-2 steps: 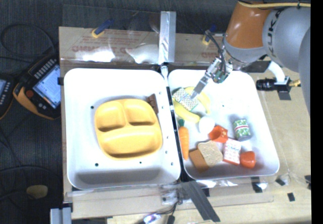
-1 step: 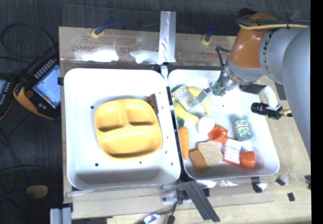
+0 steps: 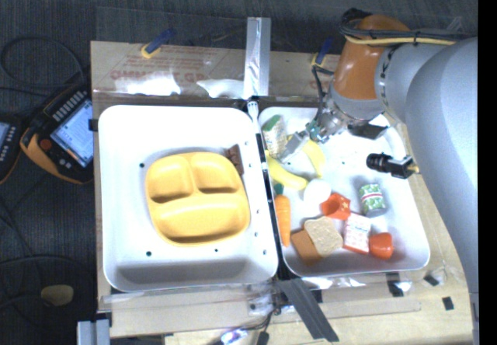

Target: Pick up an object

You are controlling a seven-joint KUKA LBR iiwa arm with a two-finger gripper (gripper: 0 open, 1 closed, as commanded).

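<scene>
The grey arm (image 3: 435, 95) sweeps in from the right, the left bin (image 3: 116, 203) carries a yellow divided tray (image 3: 198, 196), and the right bin (image 3: 411, 246) is crowded with toy food. The gripper (image 3: 299, 141) hangs low over the banana (image 3: 289, 176) by the divider; whether the jaws are wide or narrow, I cannot tell. Best bet: centre on the banana, clear of the carrot (image 3: 282, 215) and the bin wall. The small green-labelled can (image 3: 372, 200) sits well apart.
</scene>
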